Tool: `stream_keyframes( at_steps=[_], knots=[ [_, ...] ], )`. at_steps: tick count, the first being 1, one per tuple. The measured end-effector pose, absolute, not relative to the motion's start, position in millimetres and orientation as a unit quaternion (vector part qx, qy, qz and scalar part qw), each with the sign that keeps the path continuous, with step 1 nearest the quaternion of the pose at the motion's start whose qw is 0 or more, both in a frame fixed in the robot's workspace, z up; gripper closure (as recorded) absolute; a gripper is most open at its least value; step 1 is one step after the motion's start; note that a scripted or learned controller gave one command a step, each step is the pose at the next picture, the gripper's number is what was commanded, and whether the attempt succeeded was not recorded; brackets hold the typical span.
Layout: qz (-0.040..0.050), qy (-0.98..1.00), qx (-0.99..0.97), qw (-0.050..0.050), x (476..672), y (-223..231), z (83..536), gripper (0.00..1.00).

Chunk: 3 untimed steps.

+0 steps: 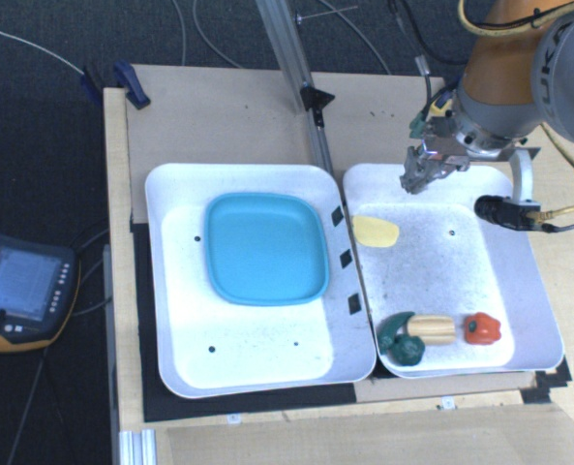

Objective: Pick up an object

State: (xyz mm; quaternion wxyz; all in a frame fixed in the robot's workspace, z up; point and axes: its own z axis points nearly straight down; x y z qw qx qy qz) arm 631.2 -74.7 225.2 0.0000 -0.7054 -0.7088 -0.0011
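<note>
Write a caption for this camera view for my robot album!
Robot gripper above the right bin, near a yellow piece; blue plate left.

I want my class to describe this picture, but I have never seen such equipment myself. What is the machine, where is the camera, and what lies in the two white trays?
The machine is a grey robot arm with an orange band, reaching in from the right. Its two-finger gripper hangs over the far edge of the right white bin; nothing shows between its fingers. One camera looks down on the bench at a slant. The left white bin holds a square light-blue plate. The right bin holds a flat yellow piece near its left wall and, along its near edge, a dark green toy vegetable, a tan wooden cylinder and a red toy pepper.
</note>
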Motion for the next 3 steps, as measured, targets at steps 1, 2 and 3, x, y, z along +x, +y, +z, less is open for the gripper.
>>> stream_keyframes(
  at_steps=[1,2,3],
  knots=[
    [-0.0011,-0.709,-0.706,0.000,617.3,-28,237,1.00],
    [-0.0005,-0.708,-0.706,0.000,603.5,12,234,1.00],
    [-0.0008,-0.708,-0.706,0.000,586.9,56,243,1.00]
  ],
)
